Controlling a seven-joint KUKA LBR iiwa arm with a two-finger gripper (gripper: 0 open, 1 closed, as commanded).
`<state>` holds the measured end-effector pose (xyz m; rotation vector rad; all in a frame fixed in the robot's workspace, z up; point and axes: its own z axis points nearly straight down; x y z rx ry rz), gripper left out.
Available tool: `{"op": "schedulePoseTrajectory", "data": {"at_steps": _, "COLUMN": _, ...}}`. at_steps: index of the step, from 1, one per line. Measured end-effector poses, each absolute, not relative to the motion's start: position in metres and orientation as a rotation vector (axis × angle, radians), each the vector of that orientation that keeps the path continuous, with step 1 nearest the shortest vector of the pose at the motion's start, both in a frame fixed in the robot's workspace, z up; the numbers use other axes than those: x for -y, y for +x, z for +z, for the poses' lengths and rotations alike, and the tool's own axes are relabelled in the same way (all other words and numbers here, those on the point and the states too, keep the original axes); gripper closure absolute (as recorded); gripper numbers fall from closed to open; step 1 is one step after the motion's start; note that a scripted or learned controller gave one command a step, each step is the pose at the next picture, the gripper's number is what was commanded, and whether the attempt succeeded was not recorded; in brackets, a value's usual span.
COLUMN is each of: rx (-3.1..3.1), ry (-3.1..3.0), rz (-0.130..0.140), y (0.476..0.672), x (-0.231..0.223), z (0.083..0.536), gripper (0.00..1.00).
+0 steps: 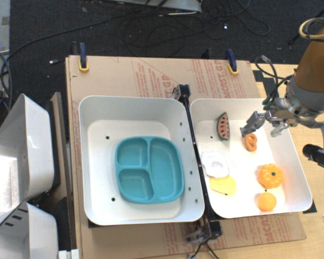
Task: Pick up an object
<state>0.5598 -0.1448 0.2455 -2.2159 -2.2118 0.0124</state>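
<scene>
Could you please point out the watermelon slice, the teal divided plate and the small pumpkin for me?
watermelon slice (222,126), camera view, on its red flesh at mid-slice.
teal divided plate (149,169), camera view, on the ridge where its compartments meet.
small pumpkin (270,176), camera view, on its orange top beside the stem.

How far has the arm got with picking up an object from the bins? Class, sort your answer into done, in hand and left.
Done: the arm has reached over the right bin, and its gripper sits just above the small orange ring-shaped toy.
In hand: nothing shows between the fingers.
Left: closing on a toy and lifting it. The watermelon slice, orange pumpkin and orange ball all lie on the bin floor.
</scene>
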Motion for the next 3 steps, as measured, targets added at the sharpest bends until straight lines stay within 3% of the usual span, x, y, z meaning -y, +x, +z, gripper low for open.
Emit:
{"op": "schedulePoseTrajectory", "data": {"at_steps": 1, "rx": 2.223, "ry": -2.220, "rz": 0.000, "y": 0.562, "x": 0.144, "z": 0.252, "gripper": 0.00}}
{"op": "schedulePoseTrajectory", "data": {"at_steps": 3, "rx": 2.216, "ry": -2.221, "rz": 0.004, "y": 0.549, "x": 0.145, "z": 0.141, "gripper": 0.00}}
